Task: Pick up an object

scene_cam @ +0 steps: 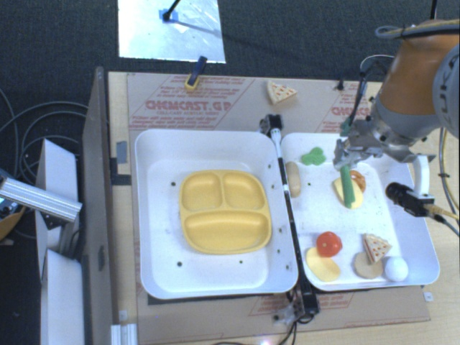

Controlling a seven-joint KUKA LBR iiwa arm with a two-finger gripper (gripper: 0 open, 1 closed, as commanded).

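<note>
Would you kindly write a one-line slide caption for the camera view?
KUKA arm's gripper poised over a green stick in the right bin of toy foods; yellow divided tray in the left bin.

You're looking at a robotics lab test cell, not a home. Two white bins [215,146] are sitting on a printed cardboard sheet [215,99] over dark carpet [50,34]. Loose cables [29,131] are trailing at left. Toy plastic food [329,244] is standing in for real groceries.
</note>
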